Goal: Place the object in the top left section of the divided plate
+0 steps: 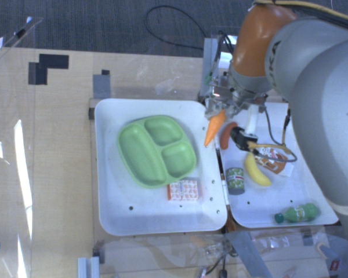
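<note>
A: So, where is the carrot (213, 128) at this moment?

B: It hangs tilted over the seam between the two white bins, its thick end up in the gripper (219, 110) and its tip pointing down toward seven o'clock. The claw is pinched onto that top end, so the carrot sits between its fingers.

A: And the green plate (157, 149)?

B: It lies in the left bin (113, 213), at about nine o'clock from the carrot and a little apart from it. Its long section is on the left side, with two smaller sections on the right. A small red-and-white box (183, 190) rests just beside the plate's lower edge, at five o'clock from its centre.

A: What is in the right bin (261, 216)?

B: A sausage (225, 135) just at four o'clock from the carrot, a banana (256, 171) beside a snack packet (274, 160), a small green can (235, 180) at the bin's left wall, and a green bottle (296, 214) lying on its side near the lower right corner.

A: The arm (296, 57)?

B: Grey with an orange band, it reaches in from two o'clock.
</note>
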You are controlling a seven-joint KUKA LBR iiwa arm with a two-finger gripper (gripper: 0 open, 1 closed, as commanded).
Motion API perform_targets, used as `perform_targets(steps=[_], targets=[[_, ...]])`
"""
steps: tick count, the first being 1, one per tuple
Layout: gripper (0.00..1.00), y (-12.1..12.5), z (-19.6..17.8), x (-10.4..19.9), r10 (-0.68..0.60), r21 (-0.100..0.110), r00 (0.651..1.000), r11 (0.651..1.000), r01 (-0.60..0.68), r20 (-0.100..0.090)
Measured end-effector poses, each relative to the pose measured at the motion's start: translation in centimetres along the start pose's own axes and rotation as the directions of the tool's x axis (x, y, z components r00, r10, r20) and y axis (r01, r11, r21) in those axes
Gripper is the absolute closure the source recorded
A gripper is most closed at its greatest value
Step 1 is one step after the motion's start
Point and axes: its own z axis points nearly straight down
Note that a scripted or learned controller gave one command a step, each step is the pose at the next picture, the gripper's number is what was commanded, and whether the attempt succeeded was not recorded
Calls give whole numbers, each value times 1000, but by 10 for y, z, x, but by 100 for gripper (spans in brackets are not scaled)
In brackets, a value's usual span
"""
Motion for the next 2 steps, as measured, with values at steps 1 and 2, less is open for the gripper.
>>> perform_targets(steps=[1,2], targets=[[100,9,1,61,14,1,1000,1000,-14,1],[0,10,0,61,14,0,1000,1000,-14,1]])
